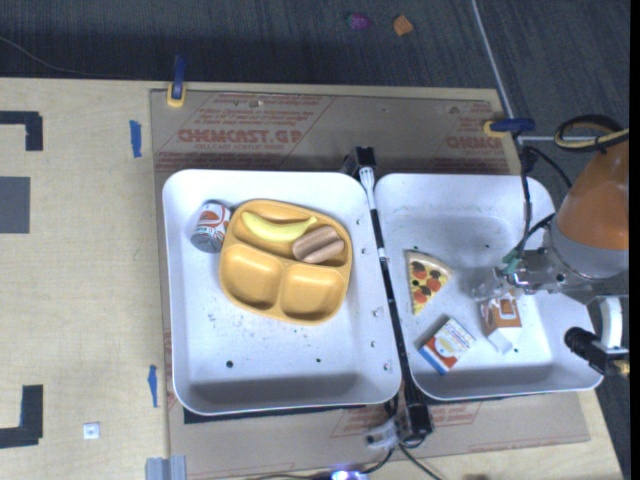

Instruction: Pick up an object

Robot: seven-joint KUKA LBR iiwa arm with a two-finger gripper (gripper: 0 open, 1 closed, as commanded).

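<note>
**Arm low in the right bin**

You see the gripper (500, 290) down in the right bin (440, 200), right over a small brown packet (501, 314); you cannot tell how the jaws stand. A pizza slice (426, 278) lies nearby.

Setting: robotics laboratory, test bench.
Bench surface: pale wooden board (70, 298) with black marker squares and blue tape tabs.
Work mat: brown printed cardboard sheet (330, 128), held by clamps (178, 80) at its far edge.
Containers: two shallow white bins (200, 368), side by side, joined at a black central bracket.
Contents: toy food props, including a yellow sectioned tray (285, 263).
Equipment: grey and orange robot arm (595, 228) with trailing cables.
Floor: dark grey carpet (250, 18).
</note>
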